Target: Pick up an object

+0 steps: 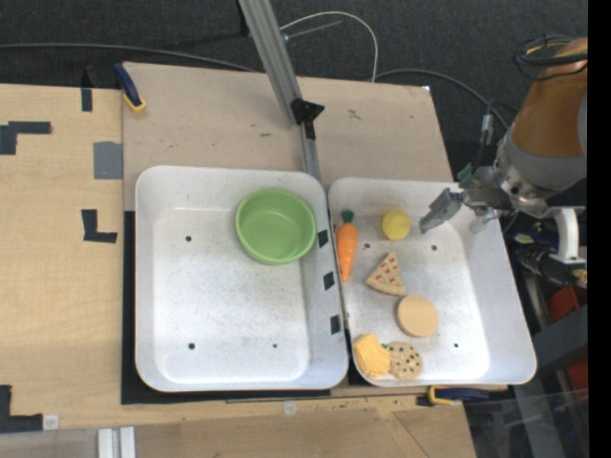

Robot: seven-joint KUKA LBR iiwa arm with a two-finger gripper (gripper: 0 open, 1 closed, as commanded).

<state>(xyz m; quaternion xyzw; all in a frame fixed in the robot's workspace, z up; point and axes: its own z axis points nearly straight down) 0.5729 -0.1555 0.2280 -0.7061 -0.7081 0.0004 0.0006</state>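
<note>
The right bin (496,284) holds a carrot (346,247), a yellow ball (395,224), a pizza-like wedge (387,276), a round tan disc (417,316), a yellow corn piece (372,356) and a chocolate-chip cookie (404,360). A green bowl (276,224) sits in the left bin (172,284). My gripper (441,210) hangs over the right bin's upper right part, just right of the yellow ball, with nothing seen between its fingers.
A slanted metal pole (272,46) rises behind the bins, over the divide between them. Cables (382,55) run across the dark surface at the back. The arm's grey and orange body (549,122) stands beyond the right bin's rim.
</note>
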